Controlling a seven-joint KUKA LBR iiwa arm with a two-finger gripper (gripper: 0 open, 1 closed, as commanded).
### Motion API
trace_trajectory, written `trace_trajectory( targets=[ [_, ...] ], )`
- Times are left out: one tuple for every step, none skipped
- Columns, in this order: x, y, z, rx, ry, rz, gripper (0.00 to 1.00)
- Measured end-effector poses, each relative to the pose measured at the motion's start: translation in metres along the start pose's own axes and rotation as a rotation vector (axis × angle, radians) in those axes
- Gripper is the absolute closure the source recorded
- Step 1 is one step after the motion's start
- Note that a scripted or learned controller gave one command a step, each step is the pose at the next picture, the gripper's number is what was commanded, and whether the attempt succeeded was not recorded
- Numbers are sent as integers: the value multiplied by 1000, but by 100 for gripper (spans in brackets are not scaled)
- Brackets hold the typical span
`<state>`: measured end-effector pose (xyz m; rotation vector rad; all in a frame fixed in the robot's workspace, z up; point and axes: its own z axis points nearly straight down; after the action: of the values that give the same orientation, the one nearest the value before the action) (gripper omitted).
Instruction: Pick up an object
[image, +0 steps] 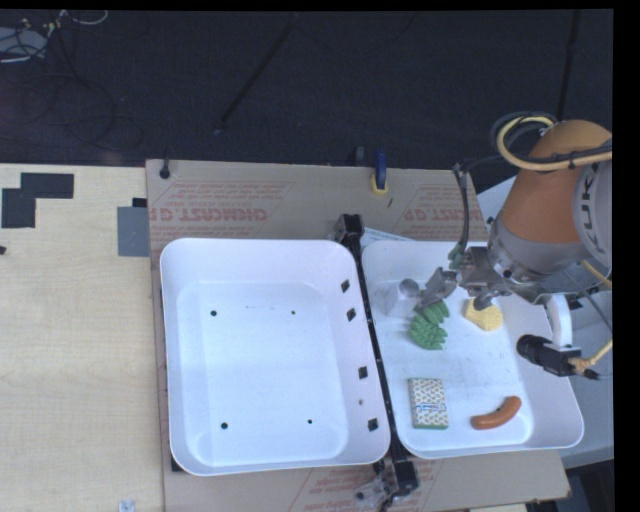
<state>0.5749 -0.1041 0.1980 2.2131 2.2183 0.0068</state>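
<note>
Open floor across the left bin (260, 360), free for passage anywhere inside its rim. In the right bin (560, 425), obstacles: green toy (430, 327) and yellow piece (485, 317) near the gripper (455, 285), possibly touching it; patterned box (428, 403) and orange sausage (496, 413) nearer the front wall, with bare floor between.
</note>
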Motion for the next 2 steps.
trace_trajectory(
  targets=[
    [-2, 9, 116, 13, 3, 3, 0],
    [-3, 9, 101, 15, 4, 5, 100]
  ],
)
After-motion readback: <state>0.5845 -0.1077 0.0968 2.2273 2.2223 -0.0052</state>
